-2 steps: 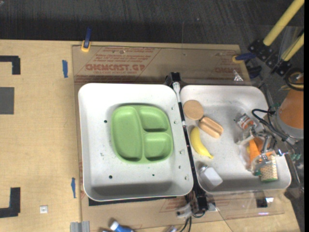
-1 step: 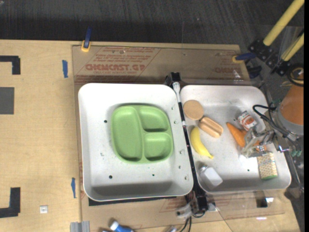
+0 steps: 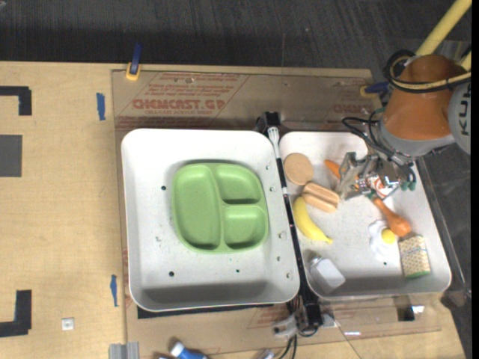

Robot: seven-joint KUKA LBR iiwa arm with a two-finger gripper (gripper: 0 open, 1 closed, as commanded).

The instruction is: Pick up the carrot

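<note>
Cardboard sheeting covers the bench [image 3: 60, 200], with two shallow white bins side by side on it. Over the right bin [image 3: 438, 234] the grey arm with its orange band [image 3: 423, 99] reaches in, and its pincer [image 3: 361, 176] hangs low above the upper middle of that bin; whether its fingers are apart or together I cannot tell, since cables and metal parts blur the tips.

Just beside the pincer, to its lower right, the carrot [image 3: 392, 217] lies on the bin floor, slanting down toward a sponge-like speckled block [image 3: 414, 255]. A small orange piece [image 3: 331, 167] sits close to the pincer's left. Further left of the pincer are a round tan disc [image 3: 298, 168], a tan bread-like roll [image 3: 321, 197] and, below them, a banana [image 3: 309, 223]. A small yellow-and-white item [image 3: 384, 236] lies below the pincer, touching the carrot's thick end. A pale grey block [image 3: 326, 273] rests well below and to the left.

Well to the pincer's left, the left bin [image 3: 142, 163] holds a green divided plate [image 3: 221, 206].
</note>
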